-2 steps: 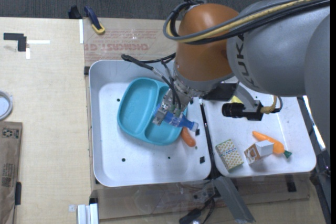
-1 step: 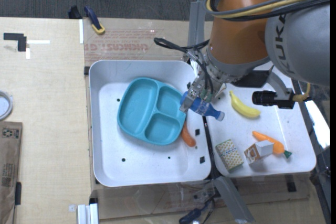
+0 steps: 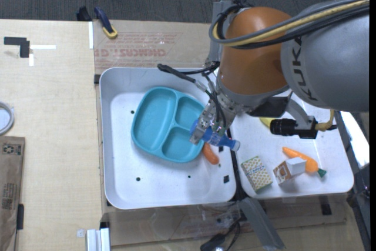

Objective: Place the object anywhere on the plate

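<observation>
Orange object (image 3: 210, 154) half-hidden under pincer (image 3: 206, 134) at plate (image 3: 154, 120) edge; grip unclear.

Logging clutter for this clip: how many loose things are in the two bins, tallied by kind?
Plates: 1, the teal divided plate
Orange carrot-like toys: 2, the orange piece at the plate's edge and the carrot in the right bin
Boxes: 2, the green-patterned box and the brown-and-white carton
Partly hidden yellow thing: 1
Total: 6
</observation>
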